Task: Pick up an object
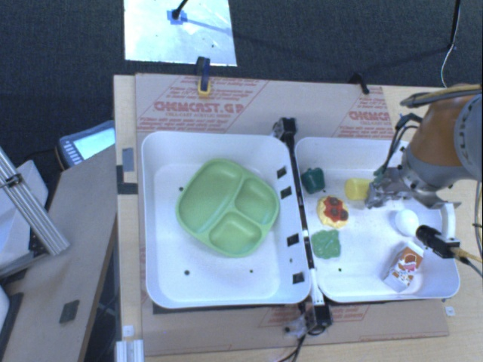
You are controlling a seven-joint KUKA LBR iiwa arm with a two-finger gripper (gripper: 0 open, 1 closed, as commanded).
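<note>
The right bin (355,286) holds several small items. A dark green piece (312,179) lies at its upper left, with a yellow block (356,188) beside it. A red and yellow pizza-like toy (333,211) sits near the divider, above a light green lump (326,243). A white egg (406,220) rests right of centre, and a small carton (404,268) lies at the lower right. My gripper (377,195) reaches in from the right, low over the bin floor just right of the yellow block. Its tips are dark and blurred.
A pale green divided plate (226,207) lies in the left bin (162,277). A black clip strip (296,210) runs along the divider between the bins. The arm's orange band (445,134) hangs over the right bin's far right corner.
</note>
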